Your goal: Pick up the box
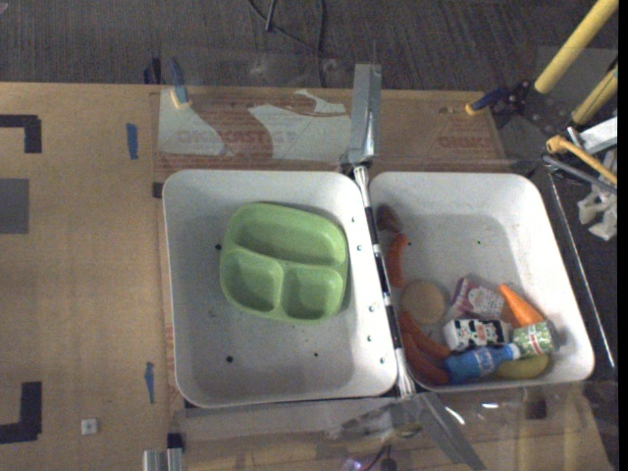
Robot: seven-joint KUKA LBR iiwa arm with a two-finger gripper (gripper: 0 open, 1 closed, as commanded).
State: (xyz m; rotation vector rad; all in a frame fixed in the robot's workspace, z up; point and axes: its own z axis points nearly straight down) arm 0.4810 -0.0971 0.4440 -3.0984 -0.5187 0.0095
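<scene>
In the right bin (510, 214), the toys are piled so closely that the small pink box (475, 295) has its near edge tucked under a white carton (473, 333). The print on both is too small to read. A yellow piece (525, 366) lies half hidden behind the blue bottle (478, 363). At the far right, yellow-handled tools (579, 37) run off the frame's edge. The counter (78, 263) is cut off at the left.
</scene>
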